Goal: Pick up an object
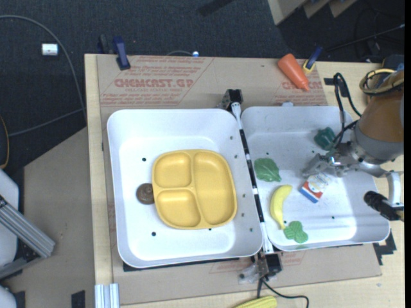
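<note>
A: Target location? The small red, white and blue carton (313,190) is seen in the right bin (359,233), just beside the banana (280,203).

B: Confirmed. The gripper (319,167) is placed just above the carton; nothing is seen between the fingers, and open or closed cannot be told.

A: Handling? The carton is judged light, stiff and somewhat crushable. It should be taken across its short sides.

B: The smooth banana is judged slippier.
</note>
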### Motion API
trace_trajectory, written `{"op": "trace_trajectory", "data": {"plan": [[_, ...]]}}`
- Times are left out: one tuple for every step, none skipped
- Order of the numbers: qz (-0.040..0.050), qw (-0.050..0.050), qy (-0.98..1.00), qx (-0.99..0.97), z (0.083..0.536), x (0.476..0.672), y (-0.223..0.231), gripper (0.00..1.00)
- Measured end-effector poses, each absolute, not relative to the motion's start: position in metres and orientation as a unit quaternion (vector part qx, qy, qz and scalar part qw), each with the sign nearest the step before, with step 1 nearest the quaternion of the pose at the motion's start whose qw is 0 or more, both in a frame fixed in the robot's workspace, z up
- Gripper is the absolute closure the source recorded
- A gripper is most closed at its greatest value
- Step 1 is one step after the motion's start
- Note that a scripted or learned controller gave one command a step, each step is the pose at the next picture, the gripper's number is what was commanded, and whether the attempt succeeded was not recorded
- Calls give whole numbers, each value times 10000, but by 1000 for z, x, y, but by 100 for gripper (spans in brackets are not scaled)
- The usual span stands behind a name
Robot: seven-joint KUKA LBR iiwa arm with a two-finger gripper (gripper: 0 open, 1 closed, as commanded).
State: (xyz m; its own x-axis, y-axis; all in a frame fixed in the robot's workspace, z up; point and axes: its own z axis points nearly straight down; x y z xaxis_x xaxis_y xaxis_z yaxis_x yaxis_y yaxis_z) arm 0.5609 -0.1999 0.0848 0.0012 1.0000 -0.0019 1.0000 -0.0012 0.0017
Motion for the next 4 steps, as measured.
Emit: {"op": "trace_trajectory", "data": {"plan": [[7,4,7076,7066,85,633,-173,0],[12,-103,7082,7060,86,667,-217,0],[12,-15,7087,7055,96,668,-220,100],[0,-9,7074,7068,85,667,-145,100]]}}
